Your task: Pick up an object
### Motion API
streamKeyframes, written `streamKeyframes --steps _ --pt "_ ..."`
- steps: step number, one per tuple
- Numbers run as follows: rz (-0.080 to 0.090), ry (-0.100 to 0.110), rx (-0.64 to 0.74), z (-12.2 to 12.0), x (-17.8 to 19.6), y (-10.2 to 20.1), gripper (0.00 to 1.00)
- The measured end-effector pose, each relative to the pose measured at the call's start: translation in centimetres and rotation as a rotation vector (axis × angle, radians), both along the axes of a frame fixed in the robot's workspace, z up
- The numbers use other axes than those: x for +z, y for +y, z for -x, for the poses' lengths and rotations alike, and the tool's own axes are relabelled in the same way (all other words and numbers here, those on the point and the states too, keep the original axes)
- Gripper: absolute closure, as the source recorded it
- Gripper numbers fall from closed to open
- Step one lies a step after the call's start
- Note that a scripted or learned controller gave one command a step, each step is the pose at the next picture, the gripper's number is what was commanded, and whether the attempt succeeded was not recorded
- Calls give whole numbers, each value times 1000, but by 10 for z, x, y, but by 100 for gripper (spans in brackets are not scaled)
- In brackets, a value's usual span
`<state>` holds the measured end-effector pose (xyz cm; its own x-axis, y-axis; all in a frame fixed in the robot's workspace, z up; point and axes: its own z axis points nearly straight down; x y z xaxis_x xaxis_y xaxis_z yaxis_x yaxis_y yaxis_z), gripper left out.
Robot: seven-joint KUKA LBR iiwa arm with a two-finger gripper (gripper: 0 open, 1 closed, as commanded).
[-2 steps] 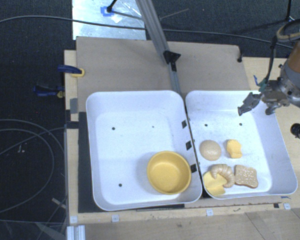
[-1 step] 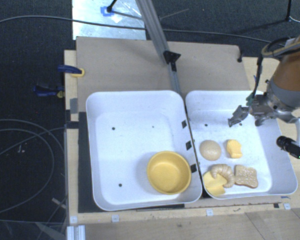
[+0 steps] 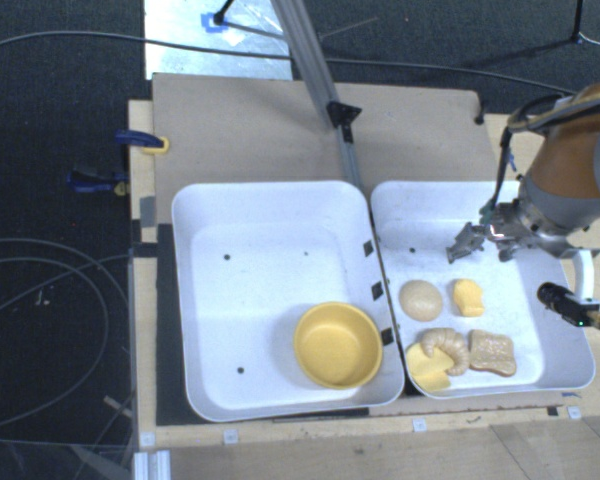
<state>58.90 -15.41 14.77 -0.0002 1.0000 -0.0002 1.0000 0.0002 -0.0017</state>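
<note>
**White bins, gripper over the right one**

White plastic makes up both bins on the brown bench. The left bin [image 3: 270, 208] fills the middle of the frame and holds a yellow bowl [image 3: 338, 343] near its lower right corner, upright, mouth up. The right bin [image 3: 420, 218] sits just beside it, their rims touching along the centre line.

Food pieces lie clustered in the lower part of the right bin. A pale round bun [image 3: 421, 300] sits near the bin's left wall, with a small yellow block [image 3: 467, 297] just beside it to the right. Below them lie a curled croissant [image 3: 446, 348], a yellow wedge [image 3: 428, 370] touching it at lower left, and a toast slice [image 3: 492, 353] touching it on the right.

The grey arm with its orange band [image 3: 570, 158] enters at the right edge of the frame. The gripper [image 3: 483, 238] hangs over the upper right part of the right bin, above and apart from the food. Its fingers look spread apart, with nothing between them.

A grey pole [image 3: 315, 63] slants from the top of the frame down to the bins' upper junction.
</note>
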Motion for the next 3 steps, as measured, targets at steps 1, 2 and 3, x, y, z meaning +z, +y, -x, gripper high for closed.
streamKeyframes --steps 1,2,3 --pt "0 0 0 0 -52 0 0" --pt "1 -6 0 -2 -38 0 100" --pt "1 -8 5 -2 15 10 100"
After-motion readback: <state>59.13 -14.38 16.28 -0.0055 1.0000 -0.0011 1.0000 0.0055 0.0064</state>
